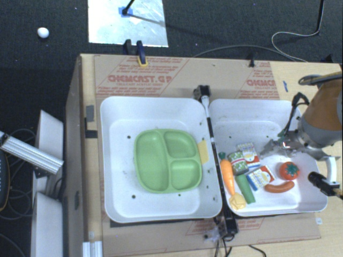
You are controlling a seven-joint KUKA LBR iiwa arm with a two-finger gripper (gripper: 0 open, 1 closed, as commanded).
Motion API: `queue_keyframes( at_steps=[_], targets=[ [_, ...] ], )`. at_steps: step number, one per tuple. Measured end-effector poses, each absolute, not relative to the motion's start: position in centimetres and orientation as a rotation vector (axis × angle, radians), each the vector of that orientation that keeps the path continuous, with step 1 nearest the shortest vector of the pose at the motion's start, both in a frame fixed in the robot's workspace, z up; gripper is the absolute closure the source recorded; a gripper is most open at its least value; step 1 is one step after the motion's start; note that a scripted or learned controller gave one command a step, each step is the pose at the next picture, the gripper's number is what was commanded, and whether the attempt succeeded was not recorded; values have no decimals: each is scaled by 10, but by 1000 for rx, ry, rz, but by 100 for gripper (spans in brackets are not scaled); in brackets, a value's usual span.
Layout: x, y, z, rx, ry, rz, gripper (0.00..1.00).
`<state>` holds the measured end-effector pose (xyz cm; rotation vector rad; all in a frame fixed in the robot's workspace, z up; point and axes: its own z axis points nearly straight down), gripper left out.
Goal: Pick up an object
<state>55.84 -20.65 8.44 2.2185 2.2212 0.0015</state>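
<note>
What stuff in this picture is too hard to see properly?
- Gripper: fingers blurred against the white right bin, so open or shut is unclear.
- Arm: cut off by the camera view's right edge.
- Small food packets: labels too small to read.
- Yellow item beside the green plate: too small to identify.

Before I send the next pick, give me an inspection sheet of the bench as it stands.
Surface: brown board bearing two white bins, left bin and right bin, side by side.
Job's things: in the right bin, carrot, corn cob, green stick, two small printed packets, tomato, sausage.
Clutter: green divided plate in the left bin.
Pincer: pincer low over the right bin's right side, beside the tomato; grip cannot be judged.
Cables: white cable looping on the floor behind the bench.
Surroundings: dark carpet, shiny sheet, small white ball.
</note>
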Motion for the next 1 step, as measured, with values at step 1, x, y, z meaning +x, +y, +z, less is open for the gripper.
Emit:
queue_keyframes(
  at_steps=[1],
  targets=[
    [598,-160,85,2215,2225,3,0]
  ],
)
